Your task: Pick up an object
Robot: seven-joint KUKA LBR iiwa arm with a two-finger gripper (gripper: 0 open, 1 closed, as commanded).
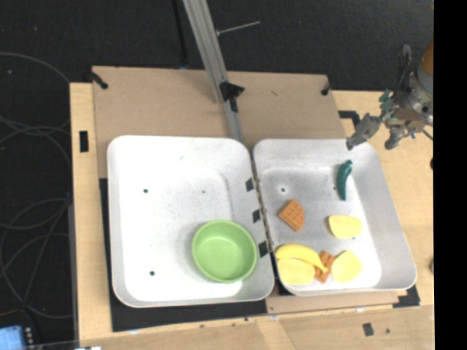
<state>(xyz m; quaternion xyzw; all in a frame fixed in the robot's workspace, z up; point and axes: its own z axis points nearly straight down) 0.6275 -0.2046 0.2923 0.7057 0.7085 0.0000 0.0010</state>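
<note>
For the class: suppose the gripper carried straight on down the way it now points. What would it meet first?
Probably the right bin's upper right rim or the bare floor just inside it. The gripper hangs above that corner. The teal object lies a little further in; depth is unclear from above.

The desk point(306, 327) is pale wood, and a brown board point(160, 104) lies flat across its far half. A dark mat point(190, 308) shows along the desk's near edge. A grey metal post point(208, 42) rises at a slant from the far edge, a small black clamp point(231, 91) at its foot. Around the desk the floor point(87, 20) is dark carpet, with thin black cables point(29, 181) looping beyond the left edge. Light is even, with soft shadows.
</note>
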